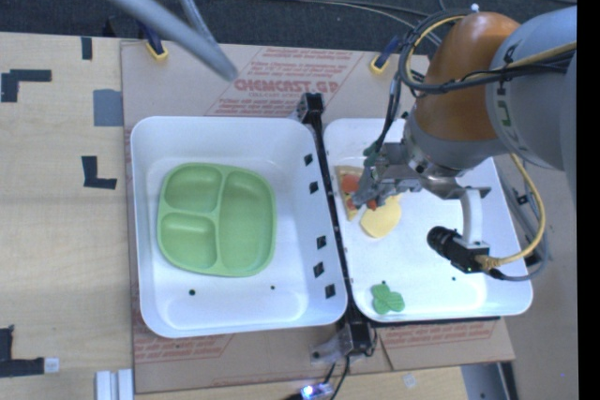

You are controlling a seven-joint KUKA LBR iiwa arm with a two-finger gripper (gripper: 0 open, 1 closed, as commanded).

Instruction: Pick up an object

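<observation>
Camera view: gripper (375,192) low in right bin (497,295), over slice with red topping (350,185) beside pale yellow piece (382,220). Grip state impossible to tell. Nothing visibly lifted; pick apparently not yet done. Green plate (217,218) in left bin (155,295).

The grey arm (539,80) reaches in from the right, its orange band (464,75) bulging above the wrist. The wrist bends down and to the left, carrying the tool (368,194) low at mid-depth. Black and yellow cables loop around the band and trail down the arm's right side.
</observation>
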